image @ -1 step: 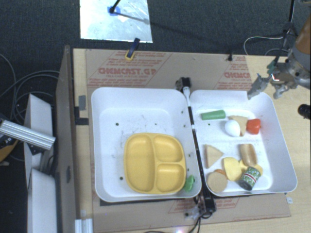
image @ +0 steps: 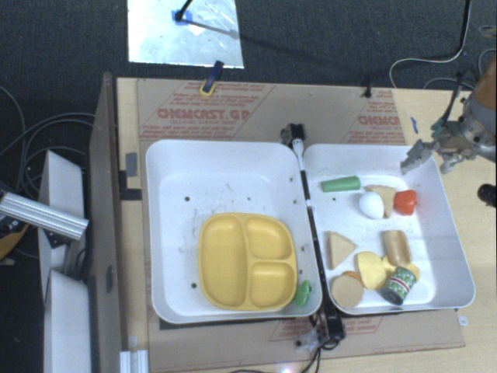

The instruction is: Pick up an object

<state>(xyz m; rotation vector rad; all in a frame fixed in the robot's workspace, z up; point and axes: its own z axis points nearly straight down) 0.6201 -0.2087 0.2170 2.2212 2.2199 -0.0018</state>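
Objects for picking lie scattered in the right bin point(image: 446, 231), all below and to the left of the gripper point(image: 432, 157), which hangs over that bin's upper right corner, apart from every one of them. Its two fingers point(image: 413, 157) are spread with nothing between them.

Nearest the gripper is a red piece point(image: 404, 202), just down and left of it. Touching the red piece's left side is a tan slice point(image: 381, 189), and against that a white egg point(image: 372, 205). A green cylinder point(image: 341, 183) lies on its side farther left, near the divider between the bins.

Lower in the bin sit a tan wedge point(image: 338, 248) and a brown bread-like roll point(image: 395, 246). Below them a yellow piece point(image: 373, 268) touches a small tin with a green and red label point(image: 397, 284), and a round tan disc point(image: 347, 289) rests in the lower left corner.

Well apart from the gripper, the left bin point(image: 178, 177) holds a yellow divided tray point(image: 247, 260) with three compartments, and a small green item point(image: 302, 292) lies just beside the tray's lower right edge, against the bin wall.
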